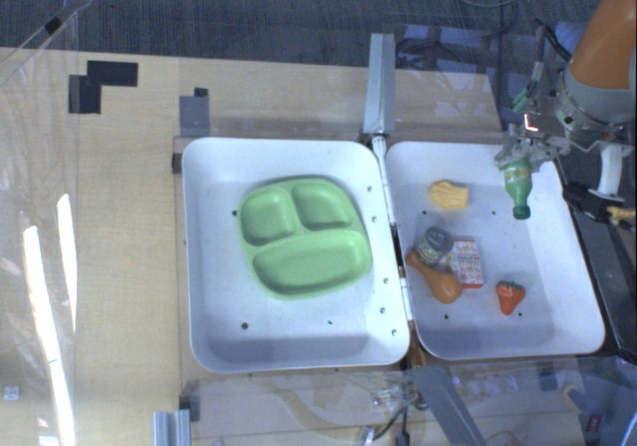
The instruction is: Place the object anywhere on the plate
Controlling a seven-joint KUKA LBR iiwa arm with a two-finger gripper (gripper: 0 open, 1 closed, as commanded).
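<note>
A green divided plate lies in the left white bin. Over the far right part of the right bin, my gripper is shut on the top of a small green bottle. The bottle hangs upright below the fingers, above the bin floor and well to the right of the plate.
On the right bin's floor lie a yellow item, a small can, a red-and-white carton, an orange carrot-like piece and a strawberry. A metal divider stands behind the bins.
</note>
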